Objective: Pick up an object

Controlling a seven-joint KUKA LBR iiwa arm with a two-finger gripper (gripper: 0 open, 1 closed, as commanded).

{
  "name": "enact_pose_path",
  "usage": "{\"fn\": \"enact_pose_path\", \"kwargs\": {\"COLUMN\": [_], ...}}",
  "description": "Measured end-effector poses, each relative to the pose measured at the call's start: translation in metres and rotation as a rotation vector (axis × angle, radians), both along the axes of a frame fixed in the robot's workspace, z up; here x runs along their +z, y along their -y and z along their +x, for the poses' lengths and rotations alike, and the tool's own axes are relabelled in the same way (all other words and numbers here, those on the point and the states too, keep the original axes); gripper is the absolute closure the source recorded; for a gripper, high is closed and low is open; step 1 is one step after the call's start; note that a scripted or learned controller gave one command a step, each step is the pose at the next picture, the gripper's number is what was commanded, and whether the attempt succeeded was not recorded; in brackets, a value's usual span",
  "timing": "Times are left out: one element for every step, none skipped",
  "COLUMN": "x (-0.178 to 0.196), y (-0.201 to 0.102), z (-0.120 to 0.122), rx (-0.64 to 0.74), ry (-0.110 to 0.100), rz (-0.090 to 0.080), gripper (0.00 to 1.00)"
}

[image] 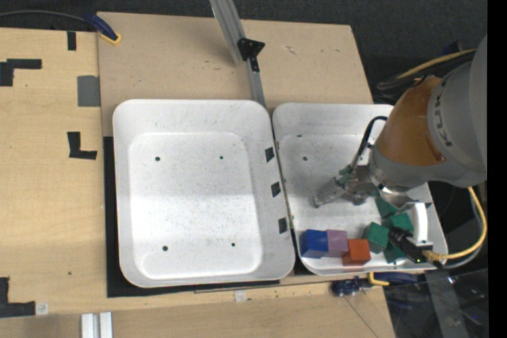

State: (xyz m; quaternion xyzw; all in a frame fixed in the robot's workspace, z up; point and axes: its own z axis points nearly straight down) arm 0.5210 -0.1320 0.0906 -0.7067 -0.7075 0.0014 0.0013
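My gripper (331, 191) hangs over the middle of the right bin (317, 127), reaching in from the right under the orange-banded wrist. Along that bin's near edge lie a blue block (314, 242), a purple block (337, 240) and an orange block (357, 251) in a row. Green pieces (380, 235) lie to their right, partly under the arm. The gripper is above and slightly behind the blocks, apart from them. I see nothing held in it.
The left bin (135, 123) sits beside the right one, their rims meeting at the middle. A slanted metal pole (226, 4) rises behind the bins. Cables trail at the right of the bench.
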Motion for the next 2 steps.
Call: {"fn": "enact_pose_path", "kwargs": {"x": [0.01,0.052], "y": [-0.001,-0.002], "z": [0.0,-0.001], "rx": [0.001,0.0], "ry": [-0.001,0.006], "rz": [0.002,0.0], "gripper": [1.0,1.0]}}
